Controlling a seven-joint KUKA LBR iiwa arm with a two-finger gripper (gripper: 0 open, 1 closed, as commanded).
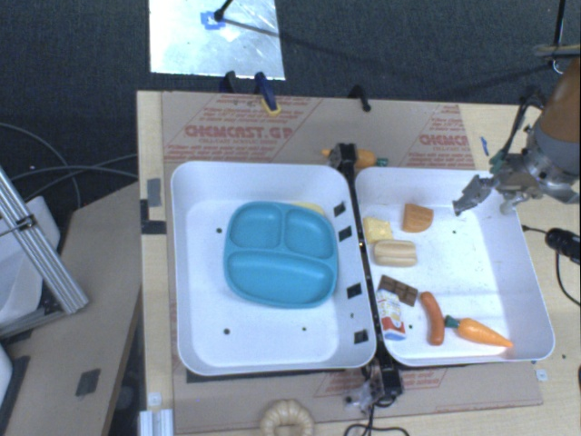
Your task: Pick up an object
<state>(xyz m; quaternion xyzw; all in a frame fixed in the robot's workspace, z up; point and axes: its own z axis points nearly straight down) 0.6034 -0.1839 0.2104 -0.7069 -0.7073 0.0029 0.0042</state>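
- The blue divided plate (pixel 280 264) is looking like smooth matt plastic.
- Both white bins (pixel 204 334) are showing a glossy plastic sheen.
- Printed cardboard (pixel 236 125) is lying underneath, matt.

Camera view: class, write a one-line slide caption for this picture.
Gripper above the right bin of toy food, carrot and sausage included; blue divided plate in the left bin.

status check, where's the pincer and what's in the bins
Pincer open, holding nothing, over right bin upper right. Carrot, sausage, bread pieces untouched. Blue tray in left bin. Nothing in the way.
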